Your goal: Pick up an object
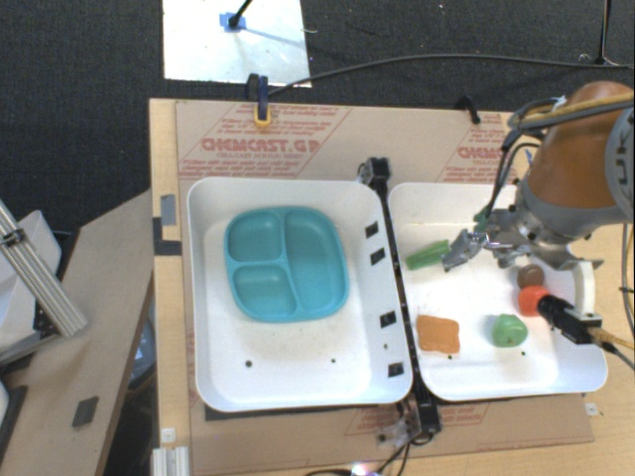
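While the arm reaches in over the right bin (595,370), its claw (464,250) hangs just beside the right end of a green, pod-shaped object (427,256); whether the claw is released or clenched, I cannot tell. An orange piece (438,333), a green ball (509,330) and a red ball (532,300) lie nearer the front of that bin, and a teal divided plate (287,264) sits in the left bin (213,365).

Two white bins side by side: left bin (213,365) bearing a teal divided plate (287,263); right bin (575,370) with green piece (428,256), orange block (438,333), green ball (509,330), gripper (464,249) above.
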